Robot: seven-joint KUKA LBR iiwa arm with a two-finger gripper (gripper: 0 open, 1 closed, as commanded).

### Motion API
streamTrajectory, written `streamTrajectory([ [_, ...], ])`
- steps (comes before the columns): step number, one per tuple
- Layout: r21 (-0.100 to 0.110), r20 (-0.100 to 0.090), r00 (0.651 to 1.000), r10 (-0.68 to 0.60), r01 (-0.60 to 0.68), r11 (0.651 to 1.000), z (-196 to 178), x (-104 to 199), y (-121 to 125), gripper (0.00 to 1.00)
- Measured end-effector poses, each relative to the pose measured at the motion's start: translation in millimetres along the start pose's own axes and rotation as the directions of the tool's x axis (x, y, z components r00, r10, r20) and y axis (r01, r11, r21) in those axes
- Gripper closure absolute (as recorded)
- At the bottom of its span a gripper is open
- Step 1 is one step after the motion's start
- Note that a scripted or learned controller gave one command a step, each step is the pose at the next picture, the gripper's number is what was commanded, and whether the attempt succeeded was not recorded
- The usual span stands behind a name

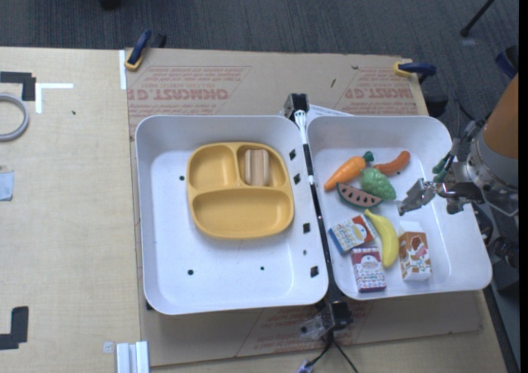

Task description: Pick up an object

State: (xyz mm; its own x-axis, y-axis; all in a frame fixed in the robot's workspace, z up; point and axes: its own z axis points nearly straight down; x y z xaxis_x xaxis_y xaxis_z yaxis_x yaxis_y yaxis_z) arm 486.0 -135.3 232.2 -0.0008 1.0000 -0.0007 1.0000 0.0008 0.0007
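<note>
Two white bins (157, 223), one yellow plate (240, 216), three cartons (369, 269), one banana (383, 235).

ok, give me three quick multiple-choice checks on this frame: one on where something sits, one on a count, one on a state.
1. Where does the wooden block lie?
A. In a small compartment of the yellow tray
B. In the right bin beside the banana
C. On the cardboard outside the bins

2. How many small carton-like boxes lie in the right bin?
A. One
B. Three
C. Five

3. Where is the gripper now?
A. Over the left bin
B. Off the bench entirely
C. Over the right bin, right of the toy food

Answers:
1 A: the block sits in the tray's upper right compartment.
2 B: one box left of the banana, one below it, one to its right.
3 C: it hangs above bare bin floor, apart from the watermelon slice.
</note>
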Motion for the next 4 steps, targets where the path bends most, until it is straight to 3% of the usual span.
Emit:
streamTrajectory([
  [1, -0.016, 0.008, 0.999, -0.046, 0.046, 0.999, 124, -8, -3, 0.0],
  [2, -0.021, 0.01, 0.999, -0.043, 0.044, 0.999, 113, -9, -1, 1.0],
  [3, -0.019, 0.01, 0.999, -0.044, 0.044, 0.999, 114, -9, -2, 0.0],
  [4, -0.007, 0.003, 0.981, -0.196, 0.196, 0.981, 137, 28, -6, 0.0],
])
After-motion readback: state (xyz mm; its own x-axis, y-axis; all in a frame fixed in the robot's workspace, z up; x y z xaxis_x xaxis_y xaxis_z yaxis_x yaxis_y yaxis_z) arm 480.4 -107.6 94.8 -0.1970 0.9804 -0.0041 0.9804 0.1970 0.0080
